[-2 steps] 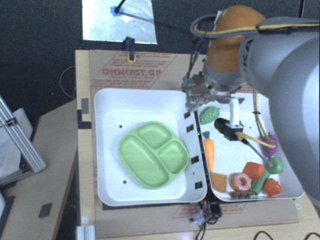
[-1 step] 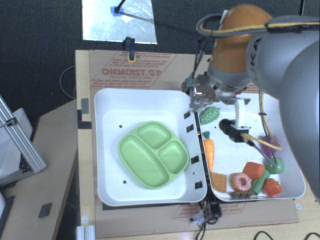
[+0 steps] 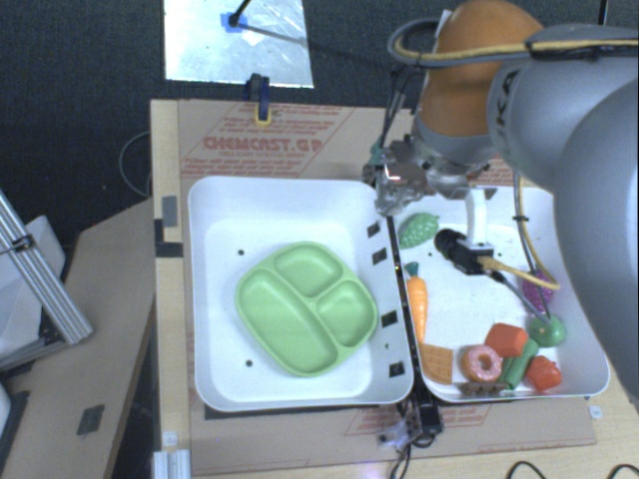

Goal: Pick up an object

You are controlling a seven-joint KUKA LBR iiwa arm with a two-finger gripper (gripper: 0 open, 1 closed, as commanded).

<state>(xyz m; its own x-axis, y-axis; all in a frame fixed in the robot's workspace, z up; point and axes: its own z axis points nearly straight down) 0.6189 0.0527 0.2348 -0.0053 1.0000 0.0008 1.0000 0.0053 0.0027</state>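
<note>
1. The left bin [image 3: 205, 267] carries a green divided plate [image 3: 305, 307] with three compartments. It lies flat around the bin's middle, closer to the right wall.
2. The gripper [image 3: 392, 196] hangs over the far left corner of the right bin [image 3: 454, 307], by the seam where the two bins meet. It cannot be told whether it is spread or pressed together.
3. A green leafy toy [image 3: 417, 230] lies on the right bin's floor in that far left corner, just beside the gripper.
4. A toy carrot [image 3: 416, 305] lies along the right bin's left wall, about midway down it.
5. A tan cracker [image 3: 435, 360] sits at the near left corner, with a pink-iced donut [image 3: 483, 363] just to its right.
6. An orange block [image 3: 506, 338], a green stick [image 3: 516, 368] and a red tomato [image 3: 544, 373] crowd the near edge toward the right corner.
7. A round green toy [image 3: 547, 329] and a purple toy [image 3: 536, 289] lie near the right wall.
</note>
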